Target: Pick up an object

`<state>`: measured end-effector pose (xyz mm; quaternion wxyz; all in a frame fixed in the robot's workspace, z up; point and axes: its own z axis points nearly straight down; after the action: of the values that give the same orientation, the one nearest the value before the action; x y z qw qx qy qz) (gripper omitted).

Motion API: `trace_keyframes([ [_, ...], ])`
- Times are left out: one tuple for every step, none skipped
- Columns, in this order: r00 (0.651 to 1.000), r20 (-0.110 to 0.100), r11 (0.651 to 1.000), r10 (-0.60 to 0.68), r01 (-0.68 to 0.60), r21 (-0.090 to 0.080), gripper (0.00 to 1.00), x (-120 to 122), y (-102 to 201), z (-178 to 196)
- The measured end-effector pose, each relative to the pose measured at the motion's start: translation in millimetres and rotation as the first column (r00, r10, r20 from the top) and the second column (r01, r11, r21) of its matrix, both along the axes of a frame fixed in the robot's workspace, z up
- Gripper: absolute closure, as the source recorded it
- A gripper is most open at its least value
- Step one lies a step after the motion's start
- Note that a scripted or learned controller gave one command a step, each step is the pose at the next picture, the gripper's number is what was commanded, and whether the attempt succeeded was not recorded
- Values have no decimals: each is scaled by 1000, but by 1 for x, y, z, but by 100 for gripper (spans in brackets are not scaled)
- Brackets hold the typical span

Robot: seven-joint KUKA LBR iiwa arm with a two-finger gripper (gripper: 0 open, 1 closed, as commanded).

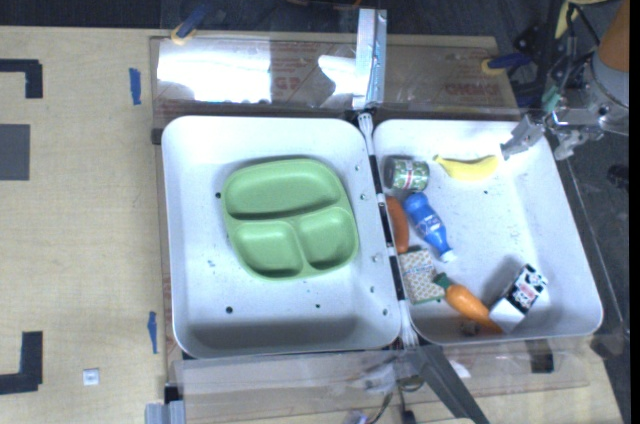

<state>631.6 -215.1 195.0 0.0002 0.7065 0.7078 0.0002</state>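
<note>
- Camera view: the gripper (545, 134) hovers at the right bin's (575, 242) far right corner; whether it is open or closed, I cannot tell.
- The banana (468, 166) lies just left of it; the can (408, 174), blue bottle (428, 224) and carrot (470, 301) lie farther off.

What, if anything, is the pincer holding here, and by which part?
Nothing is held. The pincer hovers over the right bin's far right corner with nothing between its fingers; the banana lies apart from it on the bin floor.

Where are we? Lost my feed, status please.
Gripper at right bin's far right rim, nothing between fingers. Banana nearest, untouched. Nothing blocking it.
</note>
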Motion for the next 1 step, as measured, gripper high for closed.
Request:
trace_keyframes([
  [929,2,929,369,-369,3,0,35,12,-92],
])
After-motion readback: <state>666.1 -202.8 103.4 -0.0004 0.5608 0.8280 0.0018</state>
